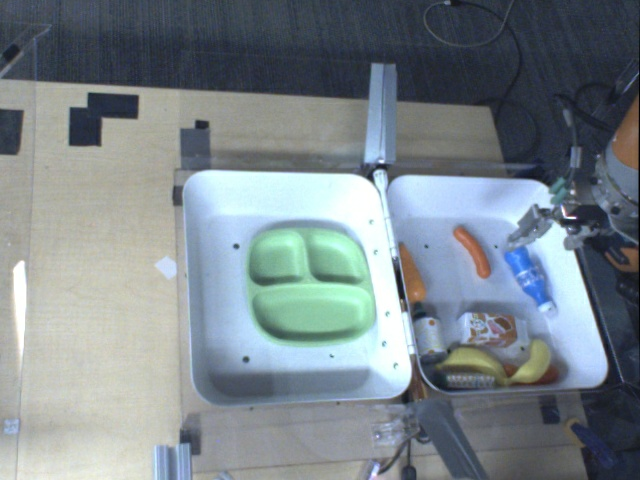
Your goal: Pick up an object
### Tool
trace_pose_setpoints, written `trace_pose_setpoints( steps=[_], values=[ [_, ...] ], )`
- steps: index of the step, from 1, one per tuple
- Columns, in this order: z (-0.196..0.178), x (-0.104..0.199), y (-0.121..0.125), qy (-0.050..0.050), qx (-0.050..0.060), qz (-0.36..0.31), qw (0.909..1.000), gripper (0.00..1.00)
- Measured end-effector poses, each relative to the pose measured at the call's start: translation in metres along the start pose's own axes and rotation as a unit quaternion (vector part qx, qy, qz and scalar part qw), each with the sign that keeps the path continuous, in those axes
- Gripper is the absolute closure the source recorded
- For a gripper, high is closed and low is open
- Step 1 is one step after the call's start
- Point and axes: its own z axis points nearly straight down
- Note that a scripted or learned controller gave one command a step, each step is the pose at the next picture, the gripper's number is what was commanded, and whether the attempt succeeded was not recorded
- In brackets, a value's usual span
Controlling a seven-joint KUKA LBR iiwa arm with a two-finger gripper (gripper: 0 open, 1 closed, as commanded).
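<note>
My gripper (550, 230) hangs over the right bin's far right side, open, with nothing between its fingers. Its left finger (525, 227) points down just above the top end of a blue bottle (528, 276), which lies near the right wall. An orange sausage (472, 251) lies left of the bottle. A carrot (411, 275) rests along the bin's left wall. Toward the front are a small dark-capped jar (428, 333), a white printed packet (490, 328) and yellow bananas (500, 365).
The right bin (450, 193) and left bin (210, 268) stand side by side with a metal rail (381, 118) behind their shared edge. A green divided plate (310, 283) sits in the left bin. A cable (480, 18) lies on the dark floor behind.
</note>
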Motion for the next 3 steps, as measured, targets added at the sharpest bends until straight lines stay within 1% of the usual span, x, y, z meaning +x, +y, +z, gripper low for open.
trace_pose_setpoints(
  steps=[1,2,3],
  values=[
    [0.153,-0.008,0.03,0.0,0.001,0.011,0.9999,0.0],
    [0.177,-0.017,0.06,0.006,-0.003,0.042,0.9991,0.0],
    [0.164,-0.018,0.062,0.003,-0.007,0.041,0.9991,1.0]
  ],
)
